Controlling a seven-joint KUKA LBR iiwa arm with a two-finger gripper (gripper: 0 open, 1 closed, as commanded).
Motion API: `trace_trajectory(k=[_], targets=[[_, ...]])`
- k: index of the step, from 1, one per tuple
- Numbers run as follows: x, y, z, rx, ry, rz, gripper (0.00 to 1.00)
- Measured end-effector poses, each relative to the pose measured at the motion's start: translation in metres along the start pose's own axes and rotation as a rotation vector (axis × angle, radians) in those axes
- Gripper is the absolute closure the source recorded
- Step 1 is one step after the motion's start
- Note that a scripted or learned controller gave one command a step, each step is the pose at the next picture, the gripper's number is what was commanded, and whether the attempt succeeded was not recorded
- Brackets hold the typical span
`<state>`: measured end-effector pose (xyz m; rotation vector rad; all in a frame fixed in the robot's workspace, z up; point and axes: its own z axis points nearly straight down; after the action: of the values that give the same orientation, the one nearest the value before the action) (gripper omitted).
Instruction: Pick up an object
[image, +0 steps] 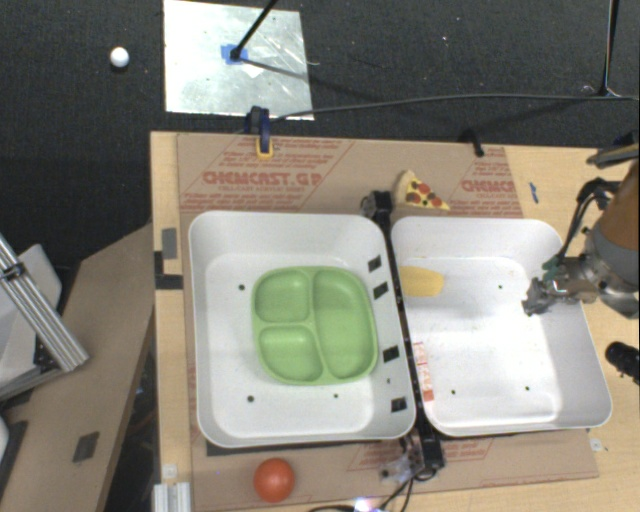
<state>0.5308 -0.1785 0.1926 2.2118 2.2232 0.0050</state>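
A pale yellow object (421, 282) lies in the right bin (500, 400), near its far left corner. My gripper (540, 296) hangs over the right bin's right side, well to the right of the yellow object and apart from it. Nothing shows between its fingers. A green divided plate (313, 324) sits in the middle of the left bin (220, 400). A toy pizza slice (421, 192) rests on the cardboard behind the bins. A red-orange ball (273, 479) lies on the bench in front of the left bin.
Black clips (384, 290) line the seam between the two bins. A blue and yellow clamp (260, 132) holds the cardboard's far edge. A metal rail (35, 310) juts in at the left. A small white ball (120, 57) lies far left on the dark floor.
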Motion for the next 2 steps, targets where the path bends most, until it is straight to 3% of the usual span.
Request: trace_trajectory(k=[1, 2], targets=[[0.0, 0.002, -0.054, -0.001, -0.001, 0.0, 1.0], [0.062, 0.001, -0.049, 0.005, 0.003, -0.004, 1.0]])
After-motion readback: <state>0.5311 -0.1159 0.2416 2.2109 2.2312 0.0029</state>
